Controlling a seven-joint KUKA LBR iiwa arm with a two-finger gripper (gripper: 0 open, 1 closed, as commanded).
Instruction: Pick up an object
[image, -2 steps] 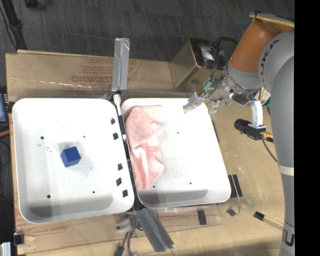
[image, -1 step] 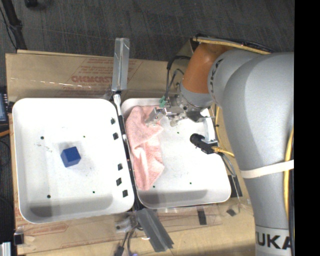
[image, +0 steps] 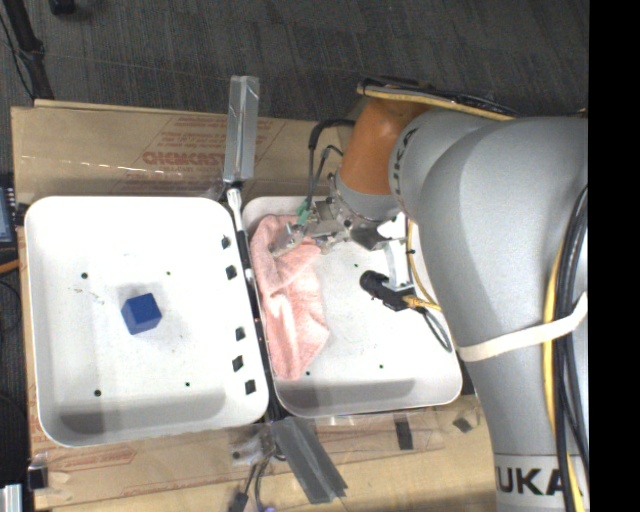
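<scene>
A pink cloth (image: 292, 300) lies crumpled along the left side of the right bin (image: 400, 385). My gripper (image: 305, 228) is down at the cloth's upper end, near the bin's back left corner, touching or just above the fabric. A small blue cube (image: 142, 312) rests in the left bin (image: 60, 260), left of its middle. The grey arm with its orange band (image: 372, 150) reaches in from the right and covers the right bin's far right part.
A black cable piece (image: 385, 290) hangs from the arm over the right bin's middle. A metal divider with black clips (image: 243, 300) separates the bins. Cardboard (image: 120, 140) lies behind the bins.
</scene>
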